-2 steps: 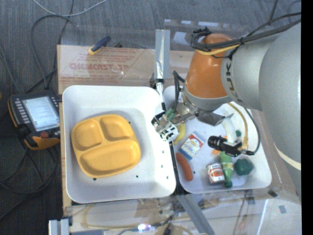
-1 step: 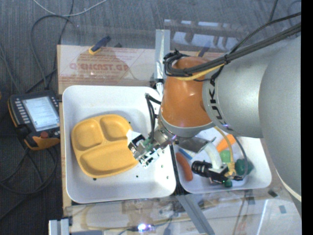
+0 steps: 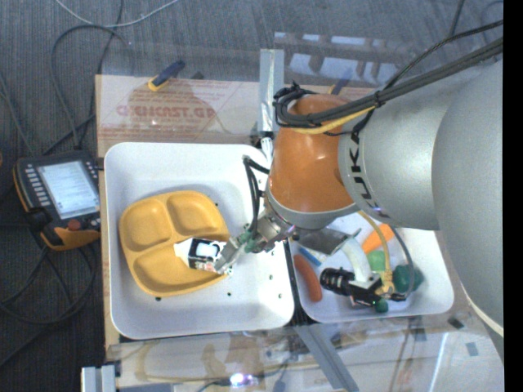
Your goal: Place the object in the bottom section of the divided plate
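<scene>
The KUKA arm [image 3: 392, 153] eats up most of the right side, grey with that big orange band, coming in from 3 o'clock and leaning over the divider between the two white bins. Count is two bins: the left bin [image 3: 131, 317] and the right bin [image 3: 433, 300].

Left bin has one yellow divided plate [image 3: 163, 219] sitting toward 9 o'clock inside it, three sections total: two smaller ones up top and one wide one along the bottom. The right bin holds a loose pile of odds and ends around 5 o'clock of the frame: an orange carrot-looking thing [image 3: 309, 278], something black and cylindrical [image 3: 339, 282], a green bit [image 3: 406, 278], plus a few pieces too jumbled to count properly.

Smallest stuff: the gripper [image 3: 231, 256] is down at the plate's 3 o'clock edge, and right at its tip is one small black-and-white object [image 3: 201, 254], sitting over the right end of the plate's bottom section. The fingers look closed in around it, but it's too small and cluttered there to say for sure, so call it can't tell whether it's gripping or has let go.

Progress-wise, it looks nearly done. The object is already in or just above the bottom section. What's left, as a guess: release it if that hasn't happened, then back the arm out without dragging the thing along.
</scene>
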{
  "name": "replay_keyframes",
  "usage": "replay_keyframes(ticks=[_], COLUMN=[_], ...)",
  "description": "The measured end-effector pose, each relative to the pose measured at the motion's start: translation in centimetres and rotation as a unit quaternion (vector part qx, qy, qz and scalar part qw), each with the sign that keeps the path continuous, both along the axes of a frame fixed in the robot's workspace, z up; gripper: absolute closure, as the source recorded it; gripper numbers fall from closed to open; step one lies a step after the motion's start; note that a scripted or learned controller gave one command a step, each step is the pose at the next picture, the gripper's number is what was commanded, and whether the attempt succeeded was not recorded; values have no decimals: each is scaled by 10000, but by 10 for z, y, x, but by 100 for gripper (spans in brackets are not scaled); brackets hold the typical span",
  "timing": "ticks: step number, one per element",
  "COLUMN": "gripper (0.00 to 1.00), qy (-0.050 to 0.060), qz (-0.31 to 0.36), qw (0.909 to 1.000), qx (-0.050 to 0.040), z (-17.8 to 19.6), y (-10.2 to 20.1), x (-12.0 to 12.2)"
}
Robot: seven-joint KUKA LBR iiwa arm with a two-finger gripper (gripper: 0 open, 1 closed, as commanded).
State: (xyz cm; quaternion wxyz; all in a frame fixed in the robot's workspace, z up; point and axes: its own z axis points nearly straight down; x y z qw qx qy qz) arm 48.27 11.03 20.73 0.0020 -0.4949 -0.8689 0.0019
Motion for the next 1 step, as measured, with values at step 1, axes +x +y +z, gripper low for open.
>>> replay_keyframes(ticks=[1], gripper=[0], qy=[-21], qz=[-492], qw=[9988], qx=[-16], z=[79], y=[-18], x=[14])
